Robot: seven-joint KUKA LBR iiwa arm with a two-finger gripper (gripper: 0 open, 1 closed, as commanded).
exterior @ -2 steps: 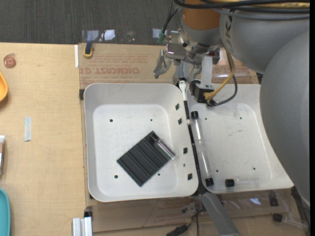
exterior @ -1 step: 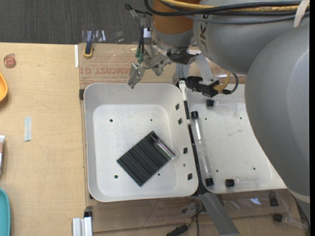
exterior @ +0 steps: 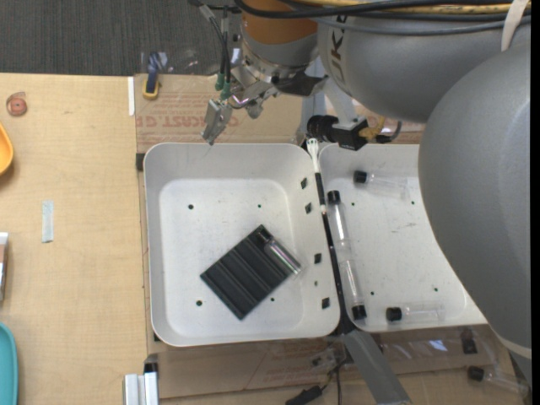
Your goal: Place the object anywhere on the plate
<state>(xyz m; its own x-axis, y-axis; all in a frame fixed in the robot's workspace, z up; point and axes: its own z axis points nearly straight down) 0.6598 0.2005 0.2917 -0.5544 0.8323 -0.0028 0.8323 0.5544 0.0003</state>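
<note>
A black ribbed rectangular object (exterior: 246,272) with a silver strip along one edge lies flat and askew in the middle of the left white bin (exterior: 169,175). My gripper (exterior: 215,123) hangs above the back rim of that bin, well apart from the object, with nothing seen in it. An orange plate (exterior: 3,154) pokes in at the far left edge of the bench. A teal dish edge (exterior: 5,369) sits at the bottom left corner.
The right bin (exterior: 405,251) holds several clear tubes with black caps (exterior: 336,226). The wooden bench on the left bears a small round disc (exterior: 15,104) and a grey strip (exterior: 47,222). Cardboard (exterior: 177,112) lies behind the bins. The arm's bulk covers the right side.
</note>
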